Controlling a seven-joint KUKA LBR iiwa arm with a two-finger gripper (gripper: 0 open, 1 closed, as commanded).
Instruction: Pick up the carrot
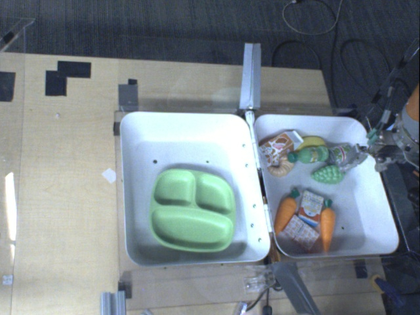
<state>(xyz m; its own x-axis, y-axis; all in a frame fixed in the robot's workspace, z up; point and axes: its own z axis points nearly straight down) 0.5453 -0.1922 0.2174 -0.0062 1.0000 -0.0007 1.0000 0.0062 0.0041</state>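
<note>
You see the carrot [285, 214] lying in the right bin [384, 202] beside a small packet [304, 223], while the end effector [365, 153] hovers near the bin's far corner, its state unclear, likely not yet lined up.

arm: enters from right | gripper [359, 155]: low, pointing left

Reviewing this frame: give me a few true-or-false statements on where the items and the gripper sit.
1. The green divided plate lies in the left bin. True.
2. Two carrots, and, lie in the right bin. True.
3. The gripper holds a carrot. False: it is at the bin's far right edge, away from both.
4. The carrots lie on the plate. False: they flank a small box.
</note>
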